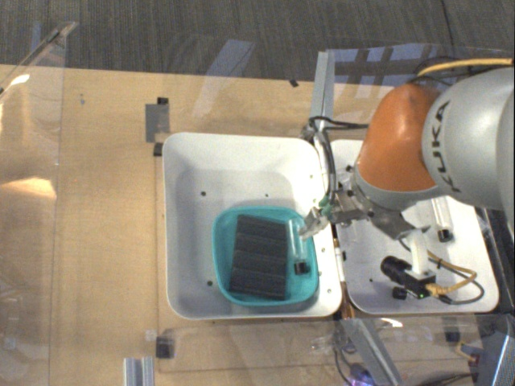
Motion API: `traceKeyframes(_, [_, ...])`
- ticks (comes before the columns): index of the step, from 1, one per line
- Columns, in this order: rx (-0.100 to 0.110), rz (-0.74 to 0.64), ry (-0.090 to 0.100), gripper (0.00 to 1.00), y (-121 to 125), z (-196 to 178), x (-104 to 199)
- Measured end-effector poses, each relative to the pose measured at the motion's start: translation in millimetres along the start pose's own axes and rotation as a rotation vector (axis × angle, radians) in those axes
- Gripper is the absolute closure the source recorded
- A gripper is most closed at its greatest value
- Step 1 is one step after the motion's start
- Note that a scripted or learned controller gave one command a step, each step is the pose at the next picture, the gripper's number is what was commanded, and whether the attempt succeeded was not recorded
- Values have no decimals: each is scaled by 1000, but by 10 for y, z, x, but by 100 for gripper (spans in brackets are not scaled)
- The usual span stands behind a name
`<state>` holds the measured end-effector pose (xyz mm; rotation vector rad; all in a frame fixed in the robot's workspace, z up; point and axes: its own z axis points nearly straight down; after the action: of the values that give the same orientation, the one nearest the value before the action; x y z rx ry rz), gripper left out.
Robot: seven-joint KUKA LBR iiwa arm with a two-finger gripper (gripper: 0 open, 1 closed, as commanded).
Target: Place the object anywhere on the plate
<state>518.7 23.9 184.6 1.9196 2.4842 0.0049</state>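
Overhead, arm reaches left, jaws over teal plate.

A grey KUKA arm with an orange band above its wrist reaches in from the right, bent downward. Its two-finger gripper points down and leftward, fingers slim and pale.

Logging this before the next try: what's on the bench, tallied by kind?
White bins: 2
Teal plate: 1
Dark ribbed block, lying on the plate: 1
Total: 4
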Motion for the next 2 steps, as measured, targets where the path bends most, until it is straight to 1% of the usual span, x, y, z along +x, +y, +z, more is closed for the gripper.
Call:
traceKeyframes(1, [-3, -35, -2, 0, 408, -23, -651])
traceKeyframes(2, [-9, 107, -4, 0, -472, -2091, -669])
